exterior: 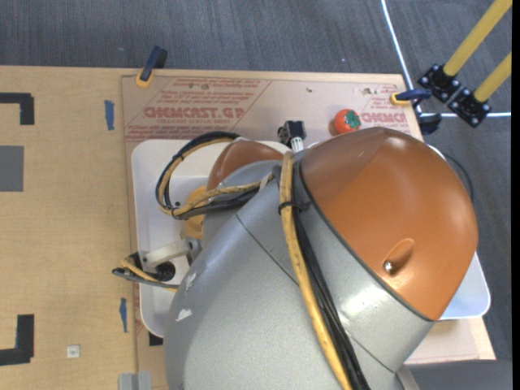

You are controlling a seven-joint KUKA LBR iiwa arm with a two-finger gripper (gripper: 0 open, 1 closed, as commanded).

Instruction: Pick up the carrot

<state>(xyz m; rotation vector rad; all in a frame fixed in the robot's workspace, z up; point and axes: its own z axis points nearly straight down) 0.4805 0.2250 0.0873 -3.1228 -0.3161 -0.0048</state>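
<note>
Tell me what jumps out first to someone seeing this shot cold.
The grey arm with its big orange band fills the lower right, covering most of both bins. Its looping yellow-and-black cables hang over the left white bin. A small orange-red toy lies on the board behind the bins.

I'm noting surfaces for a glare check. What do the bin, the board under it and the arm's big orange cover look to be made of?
The bin: apparently white plastic, smooth, with rounded corners. The board: pale brown sheet, matte, with red lettering printed across it, perhaps masking paper over a panel. The orange cover: smooth moulded shell with a soft sheen, either plastic or painted metal.
</note>
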